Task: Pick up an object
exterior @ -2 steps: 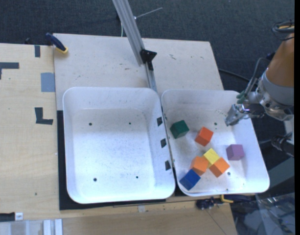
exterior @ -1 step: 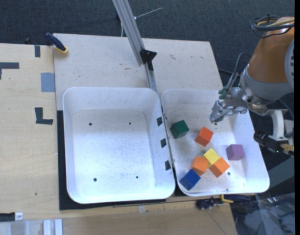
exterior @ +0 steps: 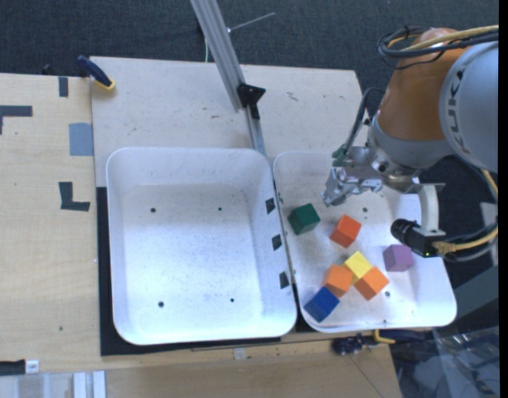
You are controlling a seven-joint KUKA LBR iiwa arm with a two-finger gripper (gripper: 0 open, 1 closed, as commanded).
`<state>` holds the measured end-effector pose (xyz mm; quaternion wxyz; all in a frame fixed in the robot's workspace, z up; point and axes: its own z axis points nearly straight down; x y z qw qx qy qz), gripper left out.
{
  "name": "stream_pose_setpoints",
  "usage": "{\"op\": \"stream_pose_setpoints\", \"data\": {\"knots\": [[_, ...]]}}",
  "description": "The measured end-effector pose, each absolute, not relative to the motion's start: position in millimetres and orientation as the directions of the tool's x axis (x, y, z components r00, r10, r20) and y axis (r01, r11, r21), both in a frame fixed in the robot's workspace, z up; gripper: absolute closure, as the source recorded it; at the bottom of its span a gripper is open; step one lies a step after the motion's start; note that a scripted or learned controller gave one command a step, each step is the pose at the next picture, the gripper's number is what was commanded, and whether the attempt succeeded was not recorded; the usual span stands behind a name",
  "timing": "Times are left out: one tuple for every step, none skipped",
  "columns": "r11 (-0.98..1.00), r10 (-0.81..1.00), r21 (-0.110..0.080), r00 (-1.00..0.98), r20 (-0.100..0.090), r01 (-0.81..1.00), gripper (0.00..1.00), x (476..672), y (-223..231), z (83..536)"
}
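You see the worktop (exterior: 38,222) carrying two white bins. The left bin (exterior: 191,168) sits at nine o'clock of the right bin (exterior: 432,305). The grey arm (exterior: 436,98) comes in from three o'clock, its gripper (exterior: 343,187) hanging over the right bin's far end; whether the jaws stand wide or narrow you cannot tell. Nothing sits between them. The blocks lie in the right bin: a green block (exterior: 304,219) at seven o'clock of the gripper, an orange block (exterior: 345,230) at six, a purple block (exterior: 398,258) at four, and a touching cluster of yellow block (exterior: 358,265), two orange blocks (exterior: 370,283) and blue block (exterior: 321,303) nearer you.
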<state>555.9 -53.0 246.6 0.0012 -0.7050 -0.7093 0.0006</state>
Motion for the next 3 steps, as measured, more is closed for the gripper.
{"op": "stream_pose_setpoints", "data": {"knots": [[0.006, 1.000, -0.004, -0.006, 0.001, 1.000, 1.00, 559.2, -3.2, 231.1], [0.007, 1.000, -0.002, -0.007, 0.001, 1.000, 1.00, 570.6, 47.3, 222.4], [0.006, 1.000, -0.002, -0.006, 0.002, 1.000, 1.00, 574.5, 90.7, 229.6]]}}
